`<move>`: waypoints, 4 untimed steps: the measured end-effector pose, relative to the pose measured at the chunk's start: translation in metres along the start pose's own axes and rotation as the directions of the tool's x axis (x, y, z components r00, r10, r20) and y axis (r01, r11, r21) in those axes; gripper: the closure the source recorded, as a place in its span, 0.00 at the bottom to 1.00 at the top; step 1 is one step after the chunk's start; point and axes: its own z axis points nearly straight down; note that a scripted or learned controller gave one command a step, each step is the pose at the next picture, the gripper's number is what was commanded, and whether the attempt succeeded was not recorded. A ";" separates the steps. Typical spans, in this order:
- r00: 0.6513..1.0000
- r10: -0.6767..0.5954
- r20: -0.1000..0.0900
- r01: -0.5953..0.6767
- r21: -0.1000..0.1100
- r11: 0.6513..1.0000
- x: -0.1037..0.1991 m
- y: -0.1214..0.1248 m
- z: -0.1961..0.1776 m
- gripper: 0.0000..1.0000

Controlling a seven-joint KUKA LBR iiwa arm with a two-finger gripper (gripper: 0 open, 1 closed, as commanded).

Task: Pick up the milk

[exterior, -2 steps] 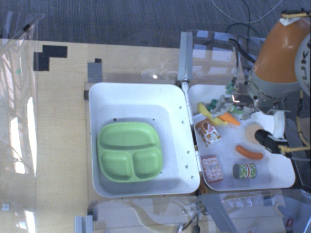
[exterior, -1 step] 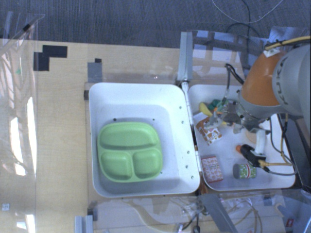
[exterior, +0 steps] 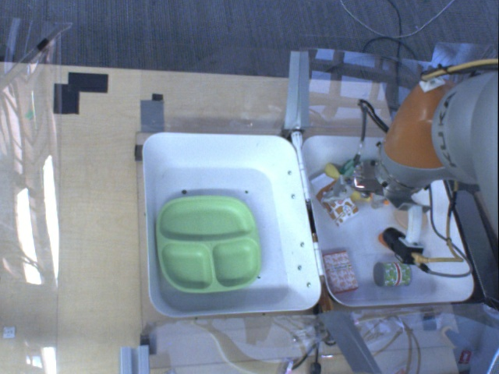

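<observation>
Above grey carpet, pale wooden bench [exterior: 86, 232] with two white bins [exterior: 234, 150], arm's fingers [exterior: 360, 181] hidden, state impossible to tell

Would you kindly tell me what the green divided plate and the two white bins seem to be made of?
The green divided plate looks like moulded matte plastic: uniform colour, soft rounded compartment edges. The left bin and right bin look like smooth white plastic with rounded rims, though painted metal is possible.

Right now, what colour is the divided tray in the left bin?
Light green, plain all over; the tray shows in the camera view.
</observation>
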 end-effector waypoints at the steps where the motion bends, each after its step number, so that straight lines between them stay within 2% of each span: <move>1: 0.992 -0.127 -0.001 0.127 -0.010 0.992 -0.007 0.041 0.007 0.00; 2: 0.931 -0.364 -0.008 0.364 0.029 0.931 -0.010 0.023 -0.012 0.00; 3: 0.944 -0.330 -0.006 0.330 0.024 0.944 -0.012 0.000 0.028 0.00; 4: 0.931 -0.366 -0.009 0.366 0.029 0.930 -0.022 0.009 -0.014 0.00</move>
